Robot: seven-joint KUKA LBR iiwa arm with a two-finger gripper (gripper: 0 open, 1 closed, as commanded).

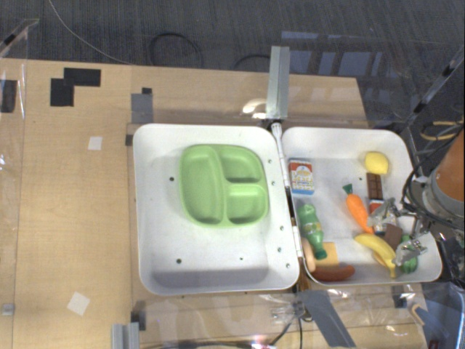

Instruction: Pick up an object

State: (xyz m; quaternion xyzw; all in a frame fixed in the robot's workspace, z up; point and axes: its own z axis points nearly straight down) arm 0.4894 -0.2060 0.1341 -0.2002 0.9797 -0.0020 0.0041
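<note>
Two white bins sit side by side at mid-frame, and I read their split as deliberate: the left bin (156, 267) carries a green divided plate (221, 185) and no loose items, while the right bin (334, 140) is the stock pile I am meant to pick from. Since the task names no particular object, anything in that right bin counts.

From my seat I see the candidates spread over the lower right of the frame: a lemon (375, 163) near the bin's upper right corner, a carrot (357, 211) slanting below it, a brown bar (375, 189) just beside the carrot, a banana (376, 248) lower down, a small carton (301, 177) by the divider, a green bottle (310, 227) under the carton, and a sausage (334, 273) along the bottom wall.

My gripper (398, 231) is down inside the right bin at the far right, with the arm coming in from the frame's right edge. It hangs over the crowded patch where carrot, bar and banana nearly meet. Metal parts and dark clutter overlap there, so I cannot tell how the end effector stands, nor whether anything is caught in it.

My guess is the program aims for this cluster because the items are densest there; the risk is a pinch on two things at once, or a slide off the curved banana.
</note>
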